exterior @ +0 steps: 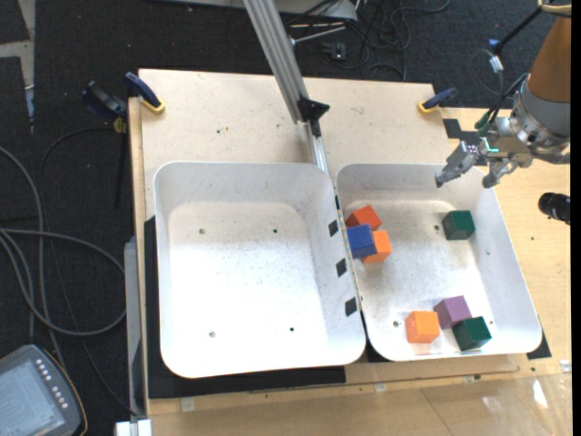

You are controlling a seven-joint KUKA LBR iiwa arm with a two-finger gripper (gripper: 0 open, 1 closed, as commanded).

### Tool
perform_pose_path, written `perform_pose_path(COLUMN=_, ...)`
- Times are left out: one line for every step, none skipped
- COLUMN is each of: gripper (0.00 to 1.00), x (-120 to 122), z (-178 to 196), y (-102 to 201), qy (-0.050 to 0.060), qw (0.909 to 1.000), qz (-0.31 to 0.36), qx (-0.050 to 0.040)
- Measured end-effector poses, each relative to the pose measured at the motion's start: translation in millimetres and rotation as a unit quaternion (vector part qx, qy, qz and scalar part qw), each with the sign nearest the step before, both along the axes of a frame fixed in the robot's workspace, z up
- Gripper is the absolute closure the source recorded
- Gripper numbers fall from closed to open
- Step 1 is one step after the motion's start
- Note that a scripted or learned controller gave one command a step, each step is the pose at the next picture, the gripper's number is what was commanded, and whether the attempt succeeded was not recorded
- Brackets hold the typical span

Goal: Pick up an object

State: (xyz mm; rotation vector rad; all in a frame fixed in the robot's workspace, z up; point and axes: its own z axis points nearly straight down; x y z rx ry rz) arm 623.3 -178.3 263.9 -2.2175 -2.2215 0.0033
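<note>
1. Across the left bin point(182, 271), bare white floor runs from rim to rim.
2. Against the right bin point(508, 271)'s left wall sit an orange block point(364, 216), a blue block point(360, 240) and another orange block point(379, 245), all touching.
3. Near the front rim lie an orange cube point(421, 326), a purple cube point(452, 311) and a dark green cube point(471, 332).
4. Alone near the back right, a green block point(458, 224) lies just below the gripper point(467, 172), whose fingers are spread and hold nothing.

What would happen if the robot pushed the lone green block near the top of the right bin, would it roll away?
Probably not. The green block looks like a cube with flat faces, so it would likely slide on the smooth white bin rather than roll. It seems stiff and small, probably light. Standing apart from other blocks, it should be easy for the gripper to reach.
</note>
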Motion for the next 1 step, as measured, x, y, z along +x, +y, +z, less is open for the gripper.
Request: perform_pose_path(gripper=0.0, x=0.7, z=2.3, y=0.1, qy=-0.002, qw=1.0, qz=0.001, qx=-0.0008)
